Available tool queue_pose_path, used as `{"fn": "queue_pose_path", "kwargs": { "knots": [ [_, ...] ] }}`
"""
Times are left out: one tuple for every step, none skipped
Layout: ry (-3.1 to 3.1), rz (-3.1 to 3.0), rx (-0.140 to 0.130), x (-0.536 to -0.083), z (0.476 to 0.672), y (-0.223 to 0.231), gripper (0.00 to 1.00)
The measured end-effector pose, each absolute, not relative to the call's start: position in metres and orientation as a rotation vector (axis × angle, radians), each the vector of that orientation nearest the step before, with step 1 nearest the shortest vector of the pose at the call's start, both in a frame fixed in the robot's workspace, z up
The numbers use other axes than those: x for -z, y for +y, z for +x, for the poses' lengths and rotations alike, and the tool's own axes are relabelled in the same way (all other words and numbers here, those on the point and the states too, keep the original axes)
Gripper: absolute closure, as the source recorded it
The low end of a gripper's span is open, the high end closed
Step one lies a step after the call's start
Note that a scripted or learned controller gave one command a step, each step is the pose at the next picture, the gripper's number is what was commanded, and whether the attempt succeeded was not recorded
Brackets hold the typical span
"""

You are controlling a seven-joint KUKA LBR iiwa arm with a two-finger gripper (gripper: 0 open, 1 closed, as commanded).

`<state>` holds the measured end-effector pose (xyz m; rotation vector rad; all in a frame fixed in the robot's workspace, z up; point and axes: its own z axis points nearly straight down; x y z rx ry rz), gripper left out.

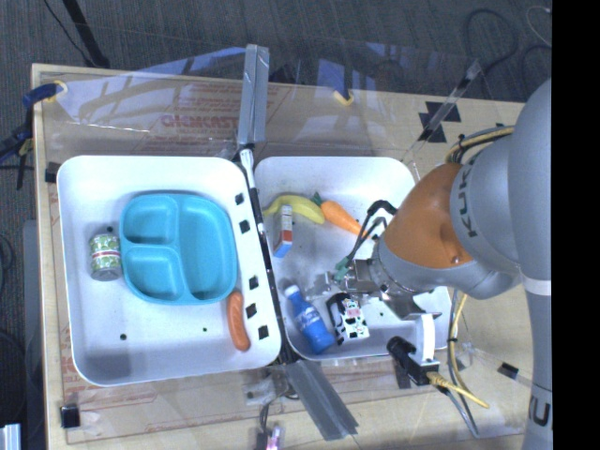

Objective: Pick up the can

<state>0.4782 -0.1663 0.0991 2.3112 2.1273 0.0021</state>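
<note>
One camera sits high above the counter (84, 92) and looks down at a slant. It is far enough to see both white bins whole, the left bin (75, 279) and the right bin (309, 172) side by side. The dark floor (309, 17) shows at the far edge. The arm (487, 214) comes in from the right.

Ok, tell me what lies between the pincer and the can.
In the camera view, going left from the pincer: the blue bottle, the bins' divider, the sausage and the blue tray, with the can beside the tray's left edge.
</note>
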Motion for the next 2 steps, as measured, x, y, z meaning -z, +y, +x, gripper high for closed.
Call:
{"fn": "queue_pose_path", "kwargs": {
  "knots": [
    [2.133, 2.303, -0.003, -0.109, 0.48, -0.166, 1.0],
    [2.058, 2.376, 0.001, -0.184, 0.477, -0.134, 1.0]
  ]
}}
